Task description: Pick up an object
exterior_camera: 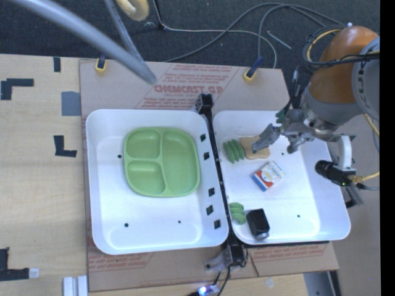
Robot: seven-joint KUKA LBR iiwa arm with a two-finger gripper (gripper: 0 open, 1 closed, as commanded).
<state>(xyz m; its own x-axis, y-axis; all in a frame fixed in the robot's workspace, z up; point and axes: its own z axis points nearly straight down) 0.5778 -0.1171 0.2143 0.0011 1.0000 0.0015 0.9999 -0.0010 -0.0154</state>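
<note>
Inside the left shallow white plastic bin [105, 227] lies a light green divided plate [162, 162]. In the right white bin [321, 224] are a ribbed green piece [233, 151], a tan block [254, 148], a white-blue-orange small box [268, 176] and a black block [257, 222].

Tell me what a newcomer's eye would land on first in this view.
The green divided plate stands out most, lying alone in the left bin. Next comes the grey arm with its orange band, reaching in from the right, with its gripper over the far part of the right bin near a tan block. A small white, blue and orange box lies mid-bin.
</note>
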